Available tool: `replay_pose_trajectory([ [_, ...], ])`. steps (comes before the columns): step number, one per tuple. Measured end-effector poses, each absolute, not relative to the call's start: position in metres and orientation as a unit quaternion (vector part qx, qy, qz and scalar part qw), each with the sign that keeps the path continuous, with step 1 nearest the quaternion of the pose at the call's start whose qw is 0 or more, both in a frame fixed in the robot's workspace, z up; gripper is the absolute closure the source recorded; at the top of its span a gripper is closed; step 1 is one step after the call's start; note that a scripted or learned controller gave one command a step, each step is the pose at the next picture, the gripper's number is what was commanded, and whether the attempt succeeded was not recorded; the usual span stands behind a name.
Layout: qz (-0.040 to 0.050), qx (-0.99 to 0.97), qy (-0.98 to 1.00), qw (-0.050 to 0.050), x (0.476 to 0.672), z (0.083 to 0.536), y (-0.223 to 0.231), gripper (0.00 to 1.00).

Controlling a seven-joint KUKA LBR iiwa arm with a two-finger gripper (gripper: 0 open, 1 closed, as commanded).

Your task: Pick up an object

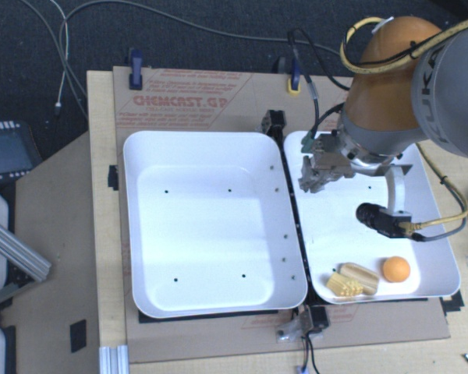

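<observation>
- The arm (405, 76) leans in over the right bin (433, 209), and its gripper (318, 174) hangs above that bin's far left part, close to the wall it shares with the left bin (132, 209).
- I can't tell from here whether the gripper is spread or closed; nothing shows in its grasp.
- Things to pick up all lie at the near edge of the right bin: an orange ball (396, 269) toward the near right corner, a tan oblong piece (359, 273) just left of it, and a small yellow corn cob (344, 287) touching the tan piece on its near left side.
- So the targets sit toward the camera and somewhat right of the gripper, well apart from it, with bare white floor between.
- The tan piece and the cob both lie with their long axis roughly along the near rim, tilted a little; I'd judge a grip across the short way would suit either.
- The ball stands apart from the other two, near but not touching, which looks like the cleaner pick; the cob and tan piece are crowded together.
- A black part on a yellow cable (384, 220) hangs between the gripper and the ball, so it may get in the way.
- The near rim is close behind all three objects, leaving little room on that side.
</observation>
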State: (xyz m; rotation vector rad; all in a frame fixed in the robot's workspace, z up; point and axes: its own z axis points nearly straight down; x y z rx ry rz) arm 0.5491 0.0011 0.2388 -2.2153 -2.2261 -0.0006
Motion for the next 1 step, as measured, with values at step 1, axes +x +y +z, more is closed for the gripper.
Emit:
replay_pose_trajectory([
  [1, -0.0006, -0.705, -0.709, 0.001, 0.5344, 0.2432, 0.0568, 1.0],
])
